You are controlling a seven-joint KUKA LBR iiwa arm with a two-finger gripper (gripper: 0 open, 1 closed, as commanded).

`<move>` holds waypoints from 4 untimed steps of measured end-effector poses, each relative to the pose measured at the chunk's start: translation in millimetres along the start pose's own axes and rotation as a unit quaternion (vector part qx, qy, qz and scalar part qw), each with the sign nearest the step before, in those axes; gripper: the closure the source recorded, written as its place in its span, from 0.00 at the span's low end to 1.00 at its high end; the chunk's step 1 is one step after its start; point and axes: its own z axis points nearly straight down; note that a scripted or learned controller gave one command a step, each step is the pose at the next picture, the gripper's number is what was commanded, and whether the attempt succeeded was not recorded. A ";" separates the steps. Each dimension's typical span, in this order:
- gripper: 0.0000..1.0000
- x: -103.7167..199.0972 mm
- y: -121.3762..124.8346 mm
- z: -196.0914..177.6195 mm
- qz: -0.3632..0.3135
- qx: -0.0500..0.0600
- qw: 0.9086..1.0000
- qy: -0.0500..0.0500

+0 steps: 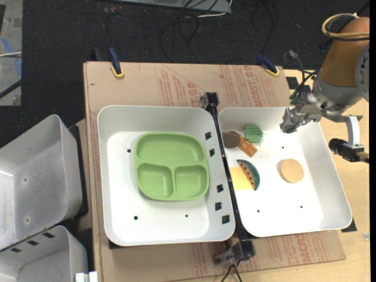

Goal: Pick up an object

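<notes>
Inside the left bin (111, 157) lies a green tray (172, 166); gripper (289, 124) jaws' state unclear.

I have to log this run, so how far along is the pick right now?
Done: the arm has reached over the right bin; the gripper hangs at its far right corner.
In hand: nothing visible between its fingers.
Left: everything. The tan round disc, green bumpy piece, orange piece, brown round piece and yellow slice all lie on the bin floor; the green divided plate sits in the left bin.
</notes>
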 end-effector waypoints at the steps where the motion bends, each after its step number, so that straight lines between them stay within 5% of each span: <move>1: 1.00 -2.4 9.8 -61.1 -0.003 -0.001 1.000 -0.001; 2: 1.00 -2.4 10.8 -75.4 -0.003 0.001 1.000 0.000; 4: 1.00 95.3 -20.4 -78.4 -0.004 0.004 1.000 0.002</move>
